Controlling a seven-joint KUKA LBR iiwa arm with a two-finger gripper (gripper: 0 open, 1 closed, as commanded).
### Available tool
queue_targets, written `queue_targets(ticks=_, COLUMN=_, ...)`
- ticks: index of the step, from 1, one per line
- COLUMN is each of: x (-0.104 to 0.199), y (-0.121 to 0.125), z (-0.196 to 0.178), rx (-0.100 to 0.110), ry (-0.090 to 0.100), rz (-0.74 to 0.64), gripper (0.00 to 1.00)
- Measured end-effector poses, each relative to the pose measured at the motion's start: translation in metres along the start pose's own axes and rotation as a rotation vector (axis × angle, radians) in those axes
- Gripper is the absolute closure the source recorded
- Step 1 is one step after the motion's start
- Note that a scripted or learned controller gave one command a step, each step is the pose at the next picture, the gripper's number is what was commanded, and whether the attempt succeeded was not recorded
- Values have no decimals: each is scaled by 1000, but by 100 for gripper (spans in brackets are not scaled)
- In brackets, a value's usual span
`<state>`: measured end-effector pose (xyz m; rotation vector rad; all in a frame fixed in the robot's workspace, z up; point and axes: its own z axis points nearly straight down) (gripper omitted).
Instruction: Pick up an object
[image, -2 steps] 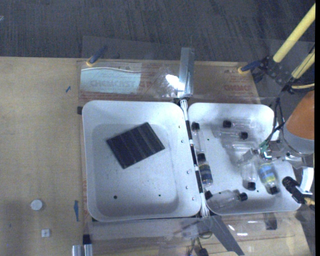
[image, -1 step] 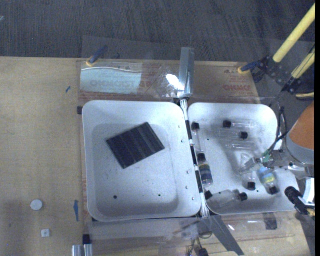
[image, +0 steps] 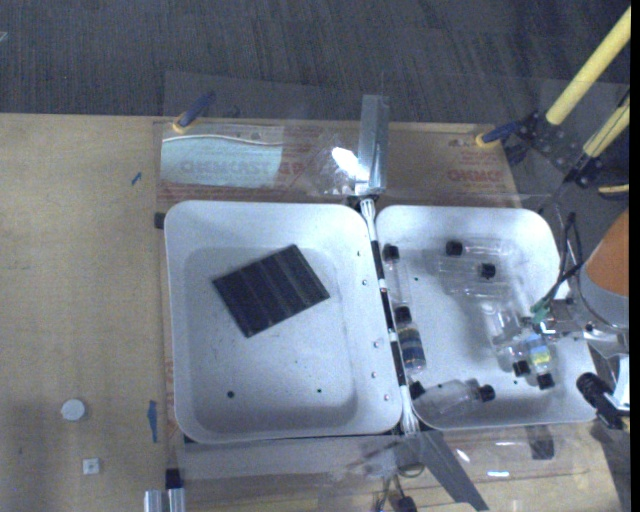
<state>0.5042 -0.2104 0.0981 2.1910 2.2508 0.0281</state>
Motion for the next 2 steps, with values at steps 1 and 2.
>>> queue_targets(ticks=1, x=56, y=12, z=-130, rx=12, ry=-13, rz=75, gripper=100)
queue_targets(ticks=2, x=139, y=45, z=-110, rx=14, ry=-12, rz=-20, gripper=100)
